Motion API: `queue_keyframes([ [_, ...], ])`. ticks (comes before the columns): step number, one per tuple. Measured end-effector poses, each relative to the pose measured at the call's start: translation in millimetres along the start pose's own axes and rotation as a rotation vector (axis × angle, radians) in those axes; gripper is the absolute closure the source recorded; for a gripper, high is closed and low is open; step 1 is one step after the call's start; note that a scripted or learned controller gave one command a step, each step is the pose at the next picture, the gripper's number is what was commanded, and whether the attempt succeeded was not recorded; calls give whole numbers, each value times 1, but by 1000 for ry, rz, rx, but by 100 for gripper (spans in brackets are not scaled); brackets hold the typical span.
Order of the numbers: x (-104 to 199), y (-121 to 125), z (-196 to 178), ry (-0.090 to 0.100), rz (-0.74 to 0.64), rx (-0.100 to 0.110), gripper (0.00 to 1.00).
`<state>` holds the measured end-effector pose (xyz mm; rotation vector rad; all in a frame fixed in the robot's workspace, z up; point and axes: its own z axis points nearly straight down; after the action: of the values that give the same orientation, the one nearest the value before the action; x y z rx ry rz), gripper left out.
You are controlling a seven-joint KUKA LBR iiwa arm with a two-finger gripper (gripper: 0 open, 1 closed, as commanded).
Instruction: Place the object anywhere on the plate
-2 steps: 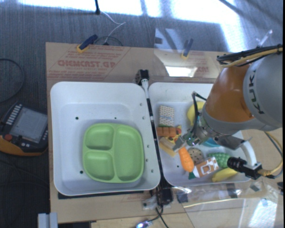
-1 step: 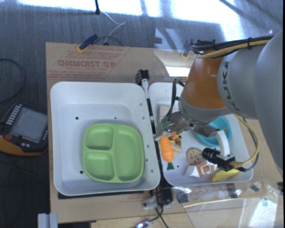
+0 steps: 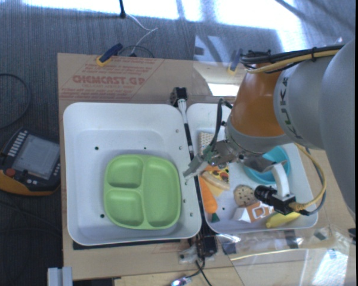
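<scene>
**Arm low over the right bin, plate bare in the left**

I take the green three-compartment plastic plate as my landmark; it sits flat in the left white bin, toward that bin's near right corner.

Just right of the plate, across the divider between the bins, I see the grey two-finger gripper low over the right white bin. Its tips sit close to a yellow-orange patterned toy piece, but I cannot tell from here whether the hand is released or clenched, or whether anything is in it.

Further right of the plate, all inside the right bin: an orange carrot-shaped toy lying along the bin's left wall, a round tan cookie, a blue bowl-like item partly under the arm, and a yellow banana-shaped toy near the far corner.

The arm's orange band hangs well right of the plate.
</scene>
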<state>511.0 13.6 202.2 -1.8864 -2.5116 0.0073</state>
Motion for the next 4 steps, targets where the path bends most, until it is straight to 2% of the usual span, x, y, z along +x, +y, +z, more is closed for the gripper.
queue_keyframes([
  [1, 0, 0, -9, -1, -1, 2, 100],
  [2, 0, 0, -8, -2, -1, 3, 0],
  [3, -1, 0, -17, -4, -2, 4, 100],
  [4, 105, 23, 3, 4, -182, 1, 100],
])
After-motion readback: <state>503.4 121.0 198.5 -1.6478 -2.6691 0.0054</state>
